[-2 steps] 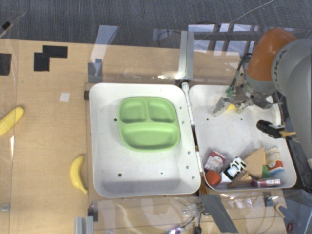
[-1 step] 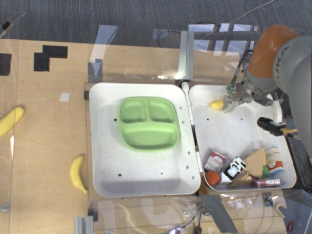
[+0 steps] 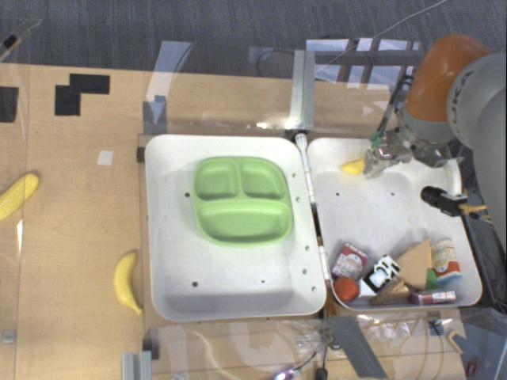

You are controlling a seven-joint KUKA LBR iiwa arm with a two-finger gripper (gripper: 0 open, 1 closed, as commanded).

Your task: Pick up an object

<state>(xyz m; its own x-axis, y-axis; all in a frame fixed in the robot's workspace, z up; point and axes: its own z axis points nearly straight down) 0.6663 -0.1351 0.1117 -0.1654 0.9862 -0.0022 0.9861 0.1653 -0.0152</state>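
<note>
Toward two o'clock on the bench, in the right bin (image 3: 396,212), the gripper (image 3: 379,158) hangs just beside a small yellow piece (image 3: 353,166) lying near the bin's far wall. Whether the tool is spread or pinched shut I cannot tell. That yellow piece looks light, smooth and probably hard plastic, so likely slippery; a hold across its narrow middle seems best. Part of it is hidden by the gripper, leaving its shape unclear. Toys (image 3: 396,275) crowd five o'clock.

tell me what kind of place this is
Probably a robot grasping test bench in a lab: a grey arm reaches over two white bins, with black marker patches and toy bananas on the bench.
</note>
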